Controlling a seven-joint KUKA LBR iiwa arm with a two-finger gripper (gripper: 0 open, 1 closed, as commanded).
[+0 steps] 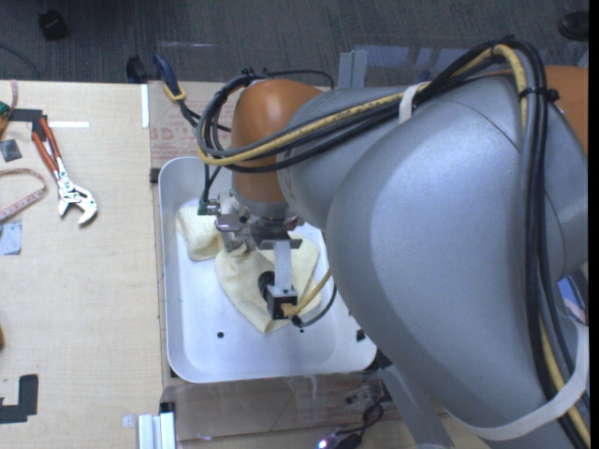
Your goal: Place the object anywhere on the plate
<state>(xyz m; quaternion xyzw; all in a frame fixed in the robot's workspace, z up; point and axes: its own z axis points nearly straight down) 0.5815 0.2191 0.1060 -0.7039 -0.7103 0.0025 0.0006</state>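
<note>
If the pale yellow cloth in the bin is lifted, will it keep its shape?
Probably floppy: the pale yellow cloth lies in soft folds and bunches at one end. It looks thin, so likely light. A push would likely wrinkle it rather than slide it whole.

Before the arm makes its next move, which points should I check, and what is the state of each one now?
1. Pincer above the object: ok. The pincer is low over the pale yellow cloth.
2. Object inside the bin: ok. The cloth lies crumpled on the floor of the white bin.
3. Object held by the pincer: cannot tell. The wrist hides the contact.
4. Place of the plate known: cannot tell. The arm covers the right part of the view.
5. Loose tools away from the bin: ok. The wrench lies on the bench, left of the bin and apart from it.
</note>
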